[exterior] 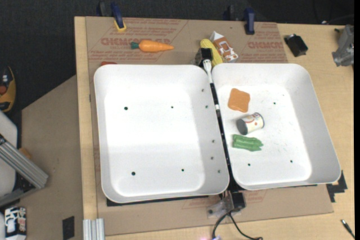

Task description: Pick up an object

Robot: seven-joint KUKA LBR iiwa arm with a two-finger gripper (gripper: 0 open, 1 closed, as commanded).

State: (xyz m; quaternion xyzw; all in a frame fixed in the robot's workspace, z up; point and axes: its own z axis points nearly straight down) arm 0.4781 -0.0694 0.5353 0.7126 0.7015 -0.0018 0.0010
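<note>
The right bin (292,87) holds three things close together: an orange block (239,99), a small white can on its side (250,122), and a green vegetable-like piece (247,143). A grey part of my gripper (344,48) pokes in at the far right edge, above the bench and beyond the right bin's back corner. It is well away from all three objects. The left bin (112,121) lies beside the right one.
On the bench behind the bins lie an orange carrot (152,46), a yellow item (208,49) and a brown-and-white packet (224,49). A small black block (295,45) sits near the back right. Blue clamps (118,17) (249,19) grip the board's far edge.
</note>
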